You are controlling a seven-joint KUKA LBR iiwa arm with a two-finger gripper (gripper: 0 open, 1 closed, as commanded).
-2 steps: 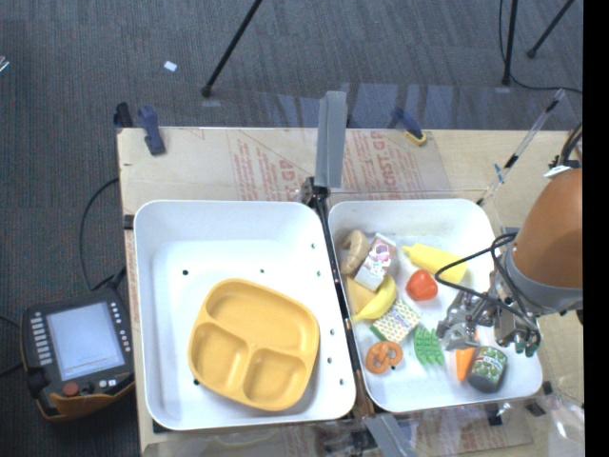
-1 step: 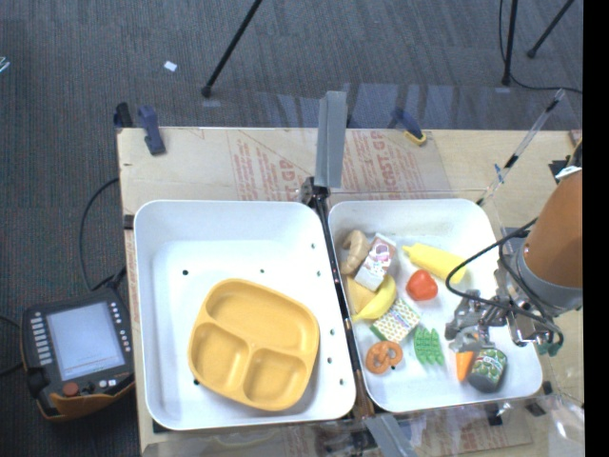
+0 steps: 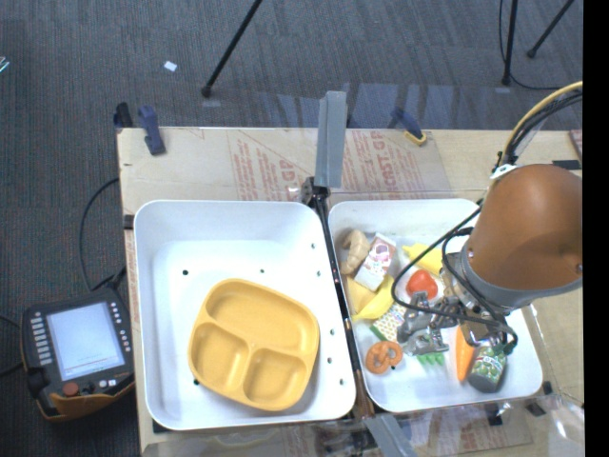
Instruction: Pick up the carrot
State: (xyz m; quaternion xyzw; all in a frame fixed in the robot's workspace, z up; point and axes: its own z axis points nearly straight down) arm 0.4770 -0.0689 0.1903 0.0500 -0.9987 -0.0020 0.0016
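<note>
Two white bins sit side by side on a cardboard-covered worktop [image 3: 238,160]; the cardboard carries red printed lettering, upside down from this angle & too faint to read. Left bin [image 3: 162,246] holds a yellow divided plate [image 3: 253,343] w/ three compartments, lying toward its front. Right bin [image 3: 523,388] holds a clutter of toy food; the carrot [image 3: 463,350], orange, lies near the front right part of that bin, roughly on end in the view, touching a dark green can [image 3: 487,369] just to its right; the can's label has some print but it's too small to read. Left of the carrot: a green leafy piece [image 3: 433,358], then a brown pretzel [image 3: 383,356] near the divider between bins. Further back: a red tomato [image 3: 422,283], a yellow banana-like piece [image 3: 373,303], a small white carton [image 3: 379,260] w/ a pink picture on it (text unreadable), a beige lumpy item [image 3: 354,246]. The arm's orange band [image 3: 528,231] looms over the bin's right side; the gripper [image 3: 423,322] hangs low over the clutter, just left of the carrot, its metal parts near the leafy piece; can't tell whether the fingers are apart or together; nothing visibly between them. On the floor at left, a control pendant [image 3: 76,350] w/ a lit screen; screen content unreadable.
</note>
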